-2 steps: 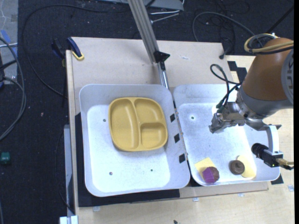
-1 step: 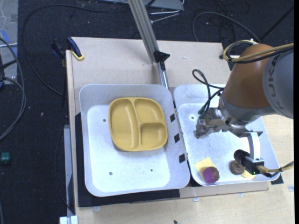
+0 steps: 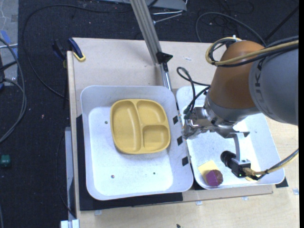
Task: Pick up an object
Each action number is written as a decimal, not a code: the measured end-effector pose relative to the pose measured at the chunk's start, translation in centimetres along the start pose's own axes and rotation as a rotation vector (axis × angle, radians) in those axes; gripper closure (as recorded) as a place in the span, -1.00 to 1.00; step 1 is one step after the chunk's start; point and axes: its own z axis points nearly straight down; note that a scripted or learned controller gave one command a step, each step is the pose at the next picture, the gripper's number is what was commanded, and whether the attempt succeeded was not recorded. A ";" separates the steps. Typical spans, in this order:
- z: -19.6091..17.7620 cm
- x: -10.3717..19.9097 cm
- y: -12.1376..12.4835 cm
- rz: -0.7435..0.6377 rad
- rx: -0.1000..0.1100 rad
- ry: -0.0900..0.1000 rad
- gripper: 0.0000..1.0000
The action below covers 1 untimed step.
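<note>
A small purple ball-like object (image 3: 213,177) lies at the front of the right bin (image 3: 267,141), touching a flat pale yellow piece (image 3: 206,167) just behind it. A yellow divided plate (image 3: 140,126) rests in the left bin (image 3: 128,180). My gripper (image 3: 192,126) hangs under the grey and orange arm at the left edge of the right bin, close to the wall between the two bins. It is behind and a little left of the purple object and apart from it. The arm's bulk covers much of the right bin's back half.
A slanted metal pole (image 3: 148,27) rises from the bench behind the bins. Black cables loop over the dark floor at the left and back. A blue and yellow clamp (image 3: 76,50) sits at the bench's back left corner.
</note>
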 end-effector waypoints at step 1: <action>0.6 4.1 -0.8 0.003 0.002 0.000 1.00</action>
